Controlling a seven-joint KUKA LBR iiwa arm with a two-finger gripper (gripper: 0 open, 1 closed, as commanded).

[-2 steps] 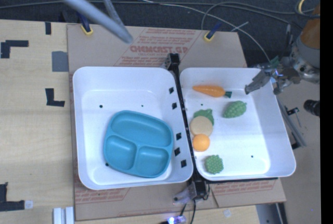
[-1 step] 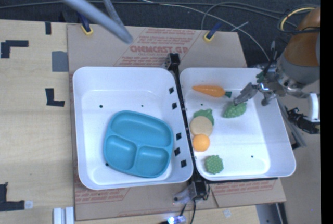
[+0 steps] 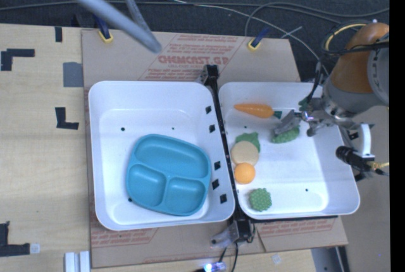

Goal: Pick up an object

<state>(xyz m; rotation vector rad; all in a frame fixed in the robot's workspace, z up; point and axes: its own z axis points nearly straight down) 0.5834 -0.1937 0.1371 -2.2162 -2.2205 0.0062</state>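
Two white bins side by side, seen from above at a slant. Left bin [image 3: 101, 138]: a blue tray [image 3: 168, 174] with three sections. Right bin [image 3: 329, 195]: a carrot [image 3: 253, 110] near the far wall, a small green leafy piece [image 3: 286, 133] just right of it, a second green piece [image 3: 248, 140] touching a pale round bun [image 3: 245, 153], an orange ball [image 3: 244, 173] just below, and a knobbly broccoli [image 3: 260, 199] near the front wall.

Arm entering from the right, gripper [image 3: 297, 120] low over the far right part of the right bin, right at the small green leafy piece. Jaw state impossible to tell (fingertips merge with the green piece). Contact or a hold equally unclear.

Likely toy food: light, stiff plastic, smooth and prone to slip. Green piece probably best pinched across its narrow middle; round ball likely to roll away.

Wrist cut off at the right edge; underside of the gripper hidden.
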